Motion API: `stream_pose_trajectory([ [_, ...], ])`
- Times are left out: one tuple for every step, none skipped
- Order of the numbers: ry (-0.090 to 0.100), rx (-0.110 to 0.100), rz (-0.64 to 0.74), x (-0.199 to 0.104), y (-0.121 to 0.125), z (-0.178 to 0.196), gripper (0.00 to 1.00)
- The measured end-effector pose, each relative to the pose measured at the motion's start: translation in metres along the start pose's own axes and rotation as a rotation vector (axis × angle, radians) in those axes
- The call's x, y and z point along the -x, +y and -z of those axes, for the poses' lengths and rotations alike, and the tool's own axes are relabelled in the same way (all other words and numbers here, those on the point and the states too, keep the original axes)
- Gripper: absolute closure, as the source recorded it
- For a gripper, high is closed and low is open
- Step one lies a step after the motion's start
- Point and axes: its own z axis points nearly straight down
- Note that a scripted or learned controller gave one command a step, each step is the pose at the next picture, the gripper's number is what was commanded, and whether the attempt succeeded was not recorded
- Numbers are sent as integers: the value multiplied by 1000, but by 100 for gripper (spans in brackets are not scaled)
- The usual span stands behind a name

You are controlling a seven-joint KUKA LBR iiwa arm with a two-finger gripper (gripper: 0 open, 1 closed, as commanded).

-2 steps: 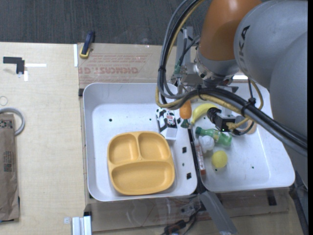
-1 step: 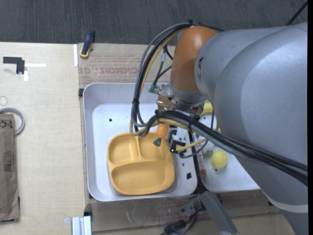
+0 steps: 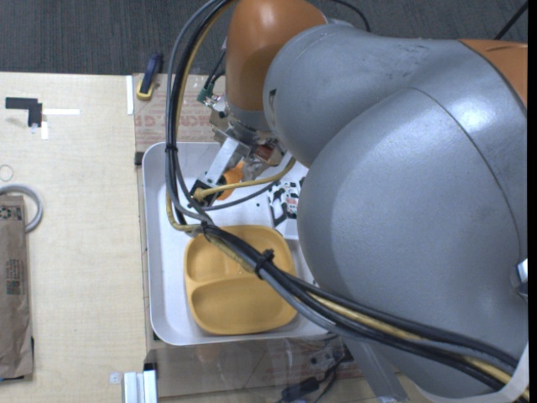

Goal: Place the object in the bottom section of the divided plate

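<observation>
Toward the 6 o'clock end of the white bin (image 3: pixel 156 250) lies the yellow divided plate (image 3: pixel 239 285), flat on the bin floor. Its one large section sits at 6 o'clock and its two smaller sections at 12 o'clock. The ridge between them runs roughly from 9 to 3 o'clock, rising a little toward 3. No object lies in any of the three sections. Black cables (image 3: pixel 252 263) from the arm (image 3: pixel 394 175) cross above the plate from 10 o'clock toward 4 o'clock.

At the 12 o'clock end of the bin, the end effector (image 3: pixel 247 149) hangs below the orange band, and whether it is wide or narrow cannot be told. Just beside it at 7 o'clock shows a small orange thing (image 3: pixel 234 173), apart from the plate. It is mostly hidden, so its long axis and heading cannot be told. Small black and white bits (image 3: pixel 285 200) lie at 3 o'clock of it.

On the table (image 3: pixel 75 225), at 9 o'clock of the bin, rest a brown bag (image 3: pixel 13 292) and a grey ring (image 3: pixel 30 205).
</observation>
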Motion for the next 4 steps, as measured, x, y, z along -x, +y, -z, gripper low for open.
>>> stream_pose_trajectory([
  [0, -2, -239, -34, 12, -18, 100],
  [-1, -2, -243, -32, 14, -10, 100],
  [-1, -2, -242, -32, 14, -10, 0],
  [1, -1, -749, -9, -23, 196, 0],
])
